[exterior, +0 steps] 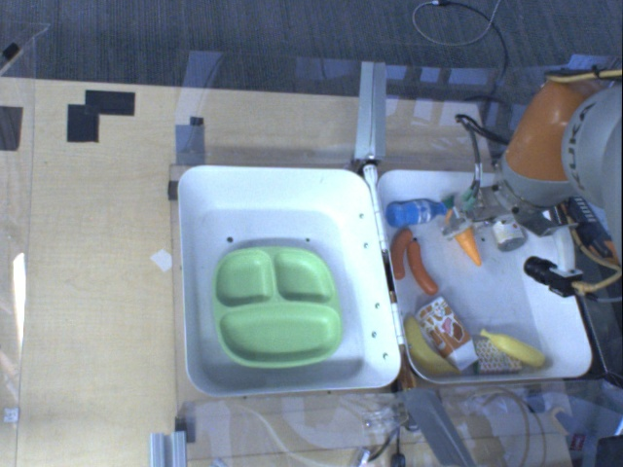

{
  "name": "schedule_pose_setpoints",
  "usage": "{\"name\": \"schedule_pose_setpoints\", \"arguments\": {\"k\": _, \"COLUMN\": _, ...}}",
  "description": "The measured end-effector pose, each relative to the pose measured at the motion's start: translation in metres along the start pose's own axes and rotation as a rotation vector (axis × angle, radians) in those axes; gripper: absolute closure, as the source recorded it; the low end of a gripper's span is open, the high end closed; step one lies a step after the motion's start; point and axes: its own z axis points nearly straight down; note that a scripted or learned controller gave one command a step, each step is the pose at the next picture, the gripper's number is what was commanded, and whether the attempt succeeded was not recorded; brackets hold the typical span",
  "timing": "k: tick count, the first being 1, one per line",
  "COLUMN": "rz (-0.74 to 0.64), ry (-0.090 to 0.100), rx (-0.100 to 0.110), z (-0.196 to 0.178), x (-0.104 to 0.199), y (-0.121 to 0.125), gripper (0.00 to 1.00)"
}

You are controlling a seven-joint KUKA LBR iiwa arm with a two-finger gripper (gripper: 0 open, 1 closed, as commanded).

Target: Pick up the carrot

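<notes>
Where the grey arm with its orange band [545,134] enters from the upper right of the frame, its 2-finger gripper [465,220] sits low over the upper part of the right-hand shallow white bin [580,350]. The small orange tapered carrot [470,245] appears directly beneath the gripper, its upper end meeting the fingertips and its pointed end angled toward the lower right. The fingers look drawn close together at the carrot's top, but whether they clamp it or merely touch it cannot be told from this view.

A blue plastic bottle with a white cap [415,211] lies on its side just to the left of the gripper, near the bin's upper left corner. Below it, 2 reddish-orange sausage-shaped pieces [413,259] lie side by side near the bin's left wall. A small printed carton [444,329] rests in the lower part of the bin, flanked by 2 yellow banana-shaped items [512,347].

The left-hand shallow white bin [243,195] occupies the centre of the frame and holds a green 3-compartment plastic tray [278,305] in its lower half.
</notes>
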Motion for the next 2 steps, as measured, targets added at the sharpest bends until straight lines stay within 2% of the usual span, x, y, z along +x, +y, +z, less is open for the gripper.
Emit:
{"name": "schedule_pose_setpoints", "arguments": {"k": 1, "rz": 0.237, "ry": 0.006, "rx": 0.063, "z": 0.015, "x": 0.015, "y": 0.027, "gripper": 1.0}}
{"name": "schedule_pose_setpoints", "arguments": {"k": 2, "rz": -0.008, "ry": 0.003, "rx": 0.009, "z": -0.085, "x": 0.106, "y": 0.059, "gripper": 1.0}}
